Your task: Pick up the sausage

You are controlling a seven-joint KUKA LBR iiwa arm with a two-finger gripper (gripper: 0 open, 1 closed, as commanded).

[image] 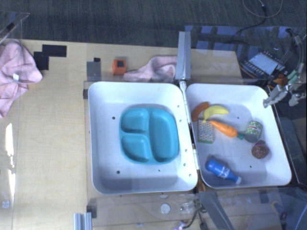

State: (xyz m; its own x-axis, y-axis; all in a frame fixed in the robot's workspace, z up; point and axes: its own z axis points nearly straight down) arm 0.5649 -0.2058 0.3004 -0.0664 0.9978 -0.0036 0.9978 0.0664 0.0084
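Observation:
The sausage (198, 110), a short reddish-brown link, lies near the back left corner of the right bin (268, 178), tucked against a yellow banana (217, 110). My gripper (272, 99) hovers at the right bin's back right rim, well to the right of the sausage and apart from it. Nothing shows in its grasp.
Also in the right bin are an orange carrot (224, 128), a speckled packet (206, 132), a green can (253, 128), a dark red round item (260, 150) and a blue bottle (222, 171). The left bin (103, 176) holds a blue divided plate (148, 134). Pink cloths (153, 70) lie behind.

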